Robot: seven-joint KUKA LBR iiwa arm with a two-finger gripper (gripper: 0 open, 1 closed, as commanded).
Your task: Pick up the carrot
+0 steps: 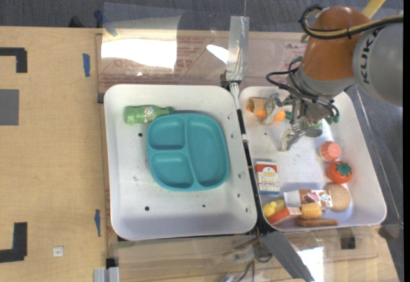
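The small orange carrot point(258, 107) lies unlifted in the right white bin point(368, 165), beside the end effector point(289, 140), whose state I cannot tell.

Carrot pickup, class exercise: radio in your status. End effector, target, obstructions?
End effector low in right bin, nothing seen between its fingers. Carrot just left of it, beside a small toy piece. Tomato and milk carton sit apart.

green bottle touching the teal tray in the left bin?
Touching, as far as the camera view shows: the green bottle lies along the top-left rim of the teal tray, its cap end meeting the rim with no white bin floor between them.
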